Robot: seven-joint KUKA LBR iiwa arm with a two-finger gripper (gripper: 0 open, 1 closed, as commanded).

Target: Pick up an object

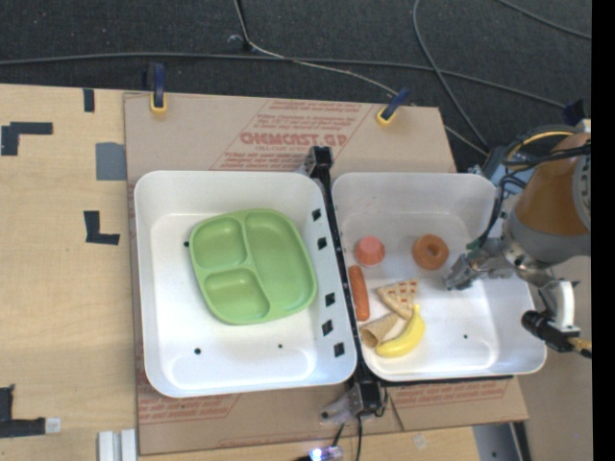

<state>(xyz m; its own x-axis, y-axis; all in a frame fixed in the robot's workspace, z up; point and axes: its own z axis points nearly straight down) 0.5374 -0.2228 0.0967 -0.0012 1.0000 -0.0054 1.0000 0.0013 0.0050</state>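
The 2 shallow white bins sit side by side on the bench. The left white bin (159,219) holds a light green plastic tray with 3 compartments (253,265), lying flat. The right white bin (480,349) holds the small toy foods that the task could take: a round pinkish-red piece (370,251), a brown ring-shaped doughnut (430,251), a slim orange-red sausage (358,292) lying along the divider, a tan waffle-patterned wedge (400,298), a beige roll-shaped piece (381,330) and a yellow banana (404,337), the last 3 touching or nearly so in a cluster.

The gripper (459,275) hangs low in the right bin, just beside the doughnut on its right, with the grey and orange arm behind it. Nothing shows between its fingers, and whether it is released or clenched I cannot tell.

The doughnut is the nearest candidate. It looks light and stiff, likely smooth moulded plastic, so it may slip or skid on the bin floor if nudged. It stands apart from its neighbours, so a pinch across its outer rim, or 1 finger in the hole and 1 outside, seems soundest. The banana cluster is crowded and riskier.
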